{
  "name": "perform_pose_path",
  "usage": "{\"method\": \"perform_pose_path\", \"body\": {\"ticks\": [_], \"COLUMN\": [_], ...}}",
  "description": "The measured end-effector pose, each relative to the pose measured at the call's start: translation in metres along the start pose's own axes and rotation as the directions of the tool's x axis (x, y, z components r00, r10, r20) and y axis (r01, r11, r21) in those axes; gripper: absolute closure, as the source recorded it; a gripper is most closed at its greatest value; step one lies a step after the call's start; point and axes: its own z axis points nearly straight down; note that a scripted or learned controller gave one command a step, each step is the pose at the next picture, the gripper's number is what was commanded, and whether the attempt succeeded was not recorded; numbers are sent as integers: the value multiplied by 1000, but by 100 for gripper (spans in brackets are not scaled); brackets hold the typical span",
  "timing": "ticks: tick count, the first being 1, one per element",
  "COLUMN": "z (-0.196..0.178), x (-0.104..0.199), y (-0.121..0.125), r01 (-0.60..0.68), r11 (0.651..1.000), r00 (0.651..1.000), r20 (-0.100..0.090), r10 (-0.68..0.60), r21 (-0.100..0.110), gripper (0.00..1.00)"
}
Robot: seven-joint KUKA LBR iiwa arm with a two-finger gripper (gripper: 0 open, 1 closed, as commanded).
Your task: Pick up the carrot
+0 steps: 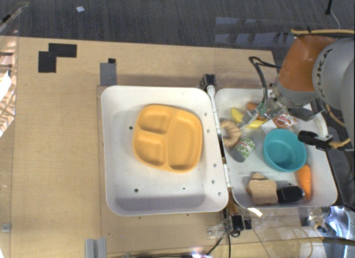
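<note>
The carrot (304,179) lies in the lower right of the frame, in the right bin (333,193), close to that bin's right wall. Its long axis runs nearly up and down the picture, the upper end leaning slightly left. Its upper end touches or nearly touches the teal bowl (284,150), which sits just to its upper left. A black block (290,194) lies just beside the carrot's lower left, and a tan sponge-like block (262,191) sits left of that.

Farther up the same bin are a yellow banana-like piece (247,118), a beige ring (231,131), a small green can (243,148) and a red-and-white packet (285,121).

The gripper (265,107) hangs at the top of the right bin, well apart from the carrot; whether it is spread or closed cannot be told.

The left bin (111,157) holds 1 orange divided plate (168,136) with 3 compartments. Both bins rest on a light wooden bench (50,157), with dark grey carpet (166,1) across the top of the frame.
</note>
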Motion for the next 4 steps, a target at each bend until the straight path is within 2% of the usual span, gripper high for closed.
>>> {"method": "perform_pose_path", "body": {"ticks": [1,2,3,4], "z": [3,-100,-27,-44], "x": [-43,-41,40,5], "y": [-70,-98,-89,-114], "r01": [420,610,714,792], "r11": [907,792,700,610], "r00": [907,792,700,610], "r20": [-17,9,-13,-15], "r10": [-420,-610,-714,-792], "r21": [-11,-5,-3,-35], "gripper": [0,0,0,0]}}
